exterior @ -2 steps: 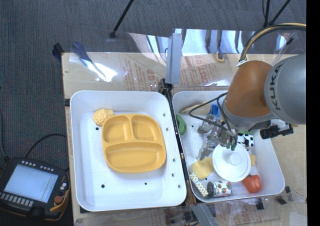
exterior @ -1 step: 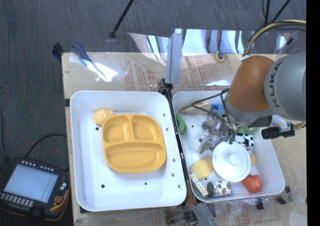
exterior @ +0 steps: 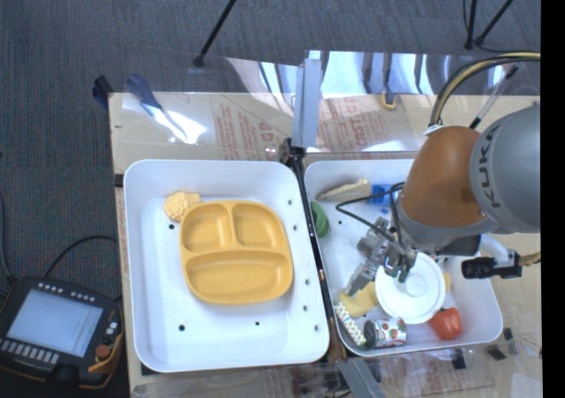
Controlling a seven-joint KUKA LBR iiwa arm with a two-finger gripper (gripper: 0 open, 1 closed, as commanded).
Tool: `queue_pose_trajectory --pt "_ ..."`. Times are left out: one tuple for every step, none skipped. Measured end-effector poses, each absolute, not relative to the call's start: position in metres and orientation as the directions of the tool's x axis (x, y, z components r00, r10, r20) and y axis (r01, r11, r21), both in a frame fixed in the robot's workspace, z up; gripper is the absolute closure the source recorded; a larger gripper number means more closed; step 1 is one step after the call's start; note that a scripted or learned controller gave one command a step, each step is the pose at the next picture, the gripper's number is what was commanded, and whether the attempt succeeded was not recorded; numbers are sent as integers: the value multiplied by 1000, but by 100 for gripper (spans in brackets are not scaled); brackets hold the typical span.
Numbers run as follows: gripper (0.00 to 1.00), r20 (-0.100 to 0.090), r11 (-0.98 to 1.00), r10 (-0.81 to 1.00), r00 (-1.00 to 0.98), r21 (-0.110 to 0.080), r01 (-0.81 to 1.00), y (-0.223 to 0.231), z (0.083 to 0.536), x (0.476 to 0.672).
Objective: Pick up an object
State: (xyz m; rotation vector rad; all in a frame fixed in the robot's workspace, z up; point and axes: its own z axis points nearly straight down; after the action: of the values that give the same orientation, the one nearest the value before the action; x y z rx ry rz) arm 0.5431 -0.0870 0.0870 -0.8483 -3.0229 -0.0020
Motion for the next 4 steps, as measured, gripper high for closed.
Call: queue_pose_trajectory --pt "0 0 777 630 -777 0 630 -84 88 606" --pt "0 0 816 579 -816 0 579 -79 87 608" --pt "0 3 731 682 -731 -1 682 -83 87 593" --pt "100 3 734 679 -734 -1 679 -83 97 594"
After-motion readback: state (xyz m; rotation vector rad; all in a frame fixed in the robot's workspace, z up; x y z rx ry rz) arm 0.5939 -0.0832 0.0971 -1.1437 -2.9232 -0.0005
